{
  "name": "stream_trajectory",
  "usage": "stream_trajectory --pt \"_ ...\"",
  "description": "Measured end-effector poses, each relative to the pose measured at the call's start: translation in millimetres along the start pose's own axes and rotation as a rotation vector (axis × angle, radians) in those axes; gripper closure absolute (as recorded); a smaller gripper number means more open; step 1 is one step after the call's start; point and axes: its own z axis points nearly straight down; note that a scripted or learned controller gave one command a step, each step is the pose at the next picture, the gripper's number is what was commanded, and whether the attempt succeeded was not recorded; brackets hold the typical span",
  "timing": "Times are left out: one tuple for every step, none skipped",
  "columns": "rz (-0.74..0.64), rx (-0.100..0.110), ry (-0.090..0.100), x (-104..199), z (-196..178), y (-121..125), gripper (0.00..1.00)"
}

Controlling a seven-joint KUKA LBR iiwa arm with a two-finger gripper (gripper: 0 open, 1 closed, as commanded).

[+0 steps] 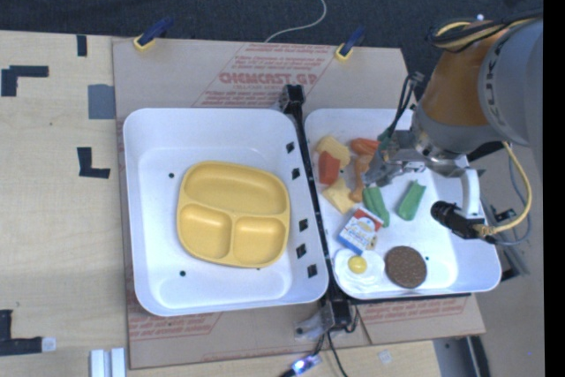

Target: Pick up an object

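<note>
My gripper (378, 172) hangs low over the right bin (459, 274), its dark fingers pointing down among a pile of toy food. Under and beside it lie an orange-red piece (363, 146), a yellow wedge (330, 147), a red-orange block (328, 169) and a green stick (377, 206). A second green piece (410, 200) lies just right of the gripper. Nearer the front sit a blue-and-white box (358, 232), a fried egg (356, 267) and a brown round patty (405, 266). Whether anything sits between the fingers is hidden by the wrist.
The left bin (146, 190) holds a yellow divided plate (233, 214). A black divider (305, 181) runs between the bins. A black cable fitting (452, 219) of the arm hangs over the right bin's right side. Blue-and-yellow clamps (152, 33) hold the cardboard at the back.
</note>
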Motion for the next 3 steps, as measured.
stream_trajectory --pt "0.001 0.0 0.0 -6.7 -55.6 -6.5 1.0" --pt "0.0 0.004 0.001 -6.2 -60.5 -6.3 1.0" --pt "-0.003 0.004 0.001 35.0 -53.9 15.1 1.0"
